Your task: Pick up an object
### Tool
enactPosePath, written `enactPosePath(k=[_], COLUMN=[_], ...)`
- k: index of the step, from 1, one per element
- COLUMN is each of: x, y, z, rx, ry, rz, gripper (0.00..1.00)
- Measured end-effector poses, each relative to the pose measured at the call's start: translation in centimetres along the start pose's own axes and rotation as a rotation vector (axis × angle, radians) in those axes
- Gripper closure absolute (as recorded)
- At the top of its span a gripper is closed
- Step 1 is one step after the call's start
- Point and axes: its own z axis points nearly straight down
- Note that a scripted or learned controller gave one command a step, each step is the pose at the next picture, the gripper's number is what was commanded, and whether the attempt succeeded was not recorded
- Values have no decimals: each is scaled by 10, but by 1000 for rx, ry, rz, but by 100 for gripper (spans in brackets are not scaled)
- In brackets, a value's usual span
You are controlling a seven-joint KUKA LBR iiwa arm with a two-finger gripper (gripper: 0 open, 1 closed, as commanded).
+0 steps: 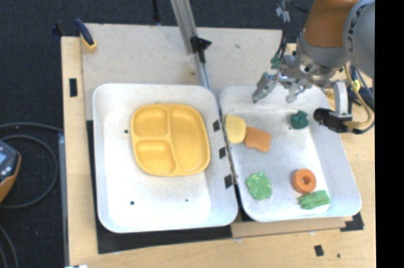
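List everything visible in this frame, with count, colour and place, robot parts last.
bins: 2, white, side by side on the bench
divided plate: 1, yellow, left bin
yellow piece: 1, right bin, left edge
orange block: 1, beside the yellow piece
dark green piece: 1, right bin, upper right
light green piece: 1, right bin, lower left
orange ring: 1, right bin, lower right
green piece: 1, below the ring
gripper: 1, grey, open, over the right bin's far edge, holding nothing

fixed overhead camera, slanted down — both bins (101,134)

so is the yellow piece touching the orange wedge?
Touching. The camera view shows the yellow piece overlapping the orange wedge's left edge, with no bin floor between them.
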Motion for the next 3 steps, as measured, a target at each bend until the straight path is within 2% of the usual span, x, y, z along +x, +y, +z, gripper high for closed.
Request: enactPosePath(k=[1, 2, 3], x=[-6, -7, -8], y=[-2, -8, -6], z=[43, 105, 90], rx=[-1, 1, -5], ry=[0, 0, 0], rz=[1, 1, 4], gripper=[0, 0, 100])
